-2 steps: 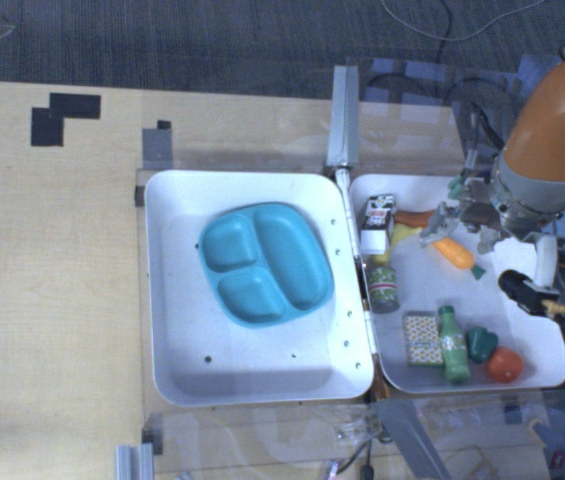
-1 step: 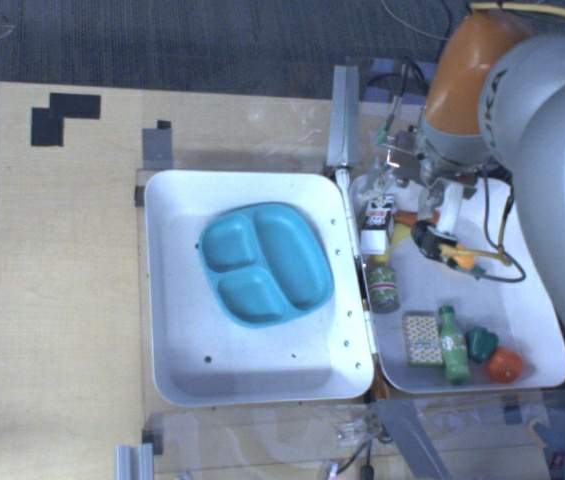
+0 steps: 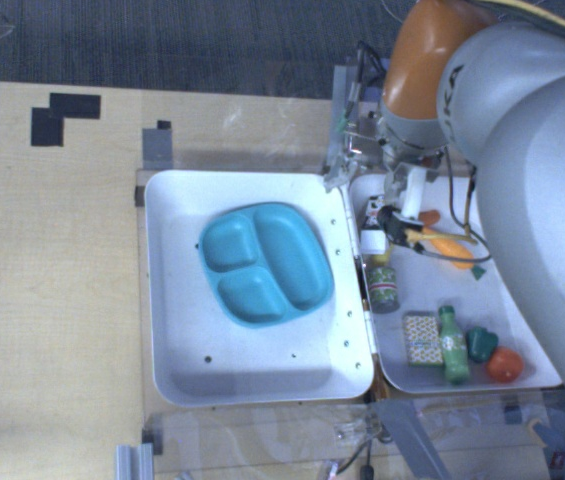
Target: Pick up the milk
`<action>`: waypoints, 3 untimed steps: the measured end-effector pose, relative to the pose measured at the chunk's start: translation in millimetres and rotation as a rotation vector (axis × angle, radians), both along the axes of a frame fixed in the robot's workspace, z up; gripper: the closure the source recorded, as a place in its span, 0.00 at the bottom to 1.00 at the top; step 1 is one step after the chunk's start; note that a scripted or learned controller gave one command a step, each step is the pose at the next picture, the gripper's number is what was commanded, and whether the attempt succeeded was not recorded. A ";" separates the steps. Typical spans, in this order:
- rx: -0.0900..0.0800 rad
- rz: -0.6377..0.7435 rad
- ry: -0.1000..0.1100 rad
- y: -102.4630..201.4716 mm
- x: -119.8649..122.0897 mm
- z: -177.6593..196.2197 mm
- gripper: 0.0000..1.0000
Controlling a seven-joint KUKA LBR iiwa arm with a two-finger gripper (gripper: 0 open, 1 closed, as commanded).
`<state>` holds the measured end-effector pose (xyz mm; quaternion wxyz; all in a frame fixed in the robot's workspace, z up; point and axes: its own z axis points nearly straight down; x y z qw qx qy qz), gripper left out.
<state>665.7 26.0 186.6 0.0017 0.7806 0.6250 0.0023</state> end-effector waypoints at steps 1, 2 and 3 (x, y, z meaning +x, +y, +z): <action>0.000 0.029 -0.001 -17.4 4.3 0.9 0.00; 0.000 0.030 -0.001 -16.9 4.2 0.8 0.00; 0.000 0.030 -0.001 -16.9 4.2 0.8 0.00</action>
